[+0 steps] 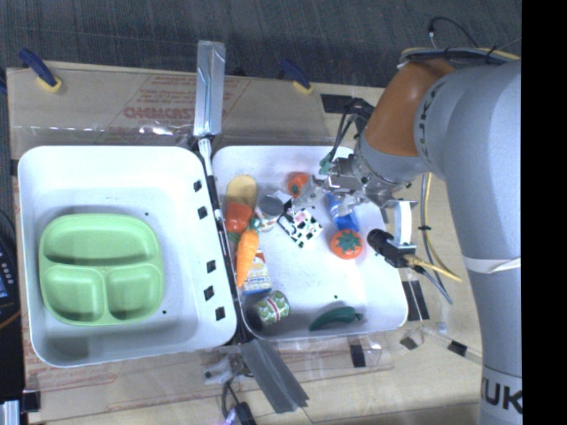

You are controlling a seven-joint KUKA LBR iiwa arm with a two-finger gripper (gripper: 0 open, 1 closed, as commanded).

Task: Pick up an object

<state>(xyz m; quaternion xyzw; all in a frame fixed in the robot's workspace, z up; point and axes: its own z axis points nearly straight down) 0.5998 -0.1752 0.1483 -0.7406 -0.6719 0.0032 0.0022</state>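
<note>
1. Over the right-hand shallow white bin [306,277]: two-finger gripper [344,187], low above the upper right part of the bin floor, carried by the grey arm with the orange band [400,113] coming in from the right.
2. Cannot tell how wide the gripper stands, nor whether anything is in its grasp; wrist body and cabling hide that part.
3. Directly under and just below the gripper: small blue object [341,211], partly covered, shape unclear.
4. Just below that: orange-red round toy fruit with a green top [347,243], lying on the bin floor.
5. Left of the gripper, near the bin's top wall: smaller orange-red round piece with a green cap [299,184].
6. Between those: black-and-white chequered cube [304,228], tilted, with a small grey piece [270,205] just to its upper left.
7. Along the right bin's left wall, top to bottom: tan oblong piece [241,189], red piece [236,216] touching it, orange toy carrot [246,253], small printed carton [258,278].
8. Near the bottom wall: green can [273,308] on its side and, to its right, dark green curved toy vegetable [335,318].
9. In the left-hand shallow white bin [53,193]: light green divided plastic plate [102,268], three compartments, flat on the floor, well apart from the gripper.
</note>
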